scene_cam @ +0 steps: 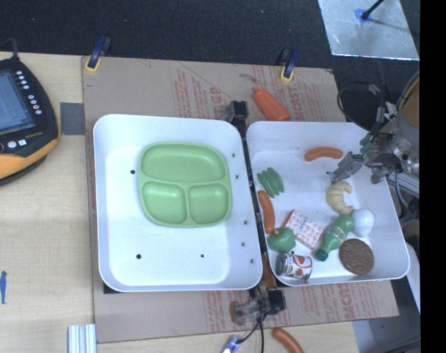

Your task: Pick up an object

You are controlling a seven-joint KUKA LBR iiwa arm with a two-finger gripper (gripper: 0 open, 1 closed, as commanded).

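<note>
A smooth green plastic plate (184,183) with three sections lies in the left white bin (112,197). The claw (347,169), spread narrowly and holding nothing, hangs over the right bin (399,259) beside a curved croissant (339,195).

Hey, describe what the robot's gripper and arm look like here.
The gripper is dark grey metal with thin fingers, on a blocky grey wrist of mixed light and dark parts. An orange band curves at the frame's right edge. A black cable loops above the wrist.
</note>
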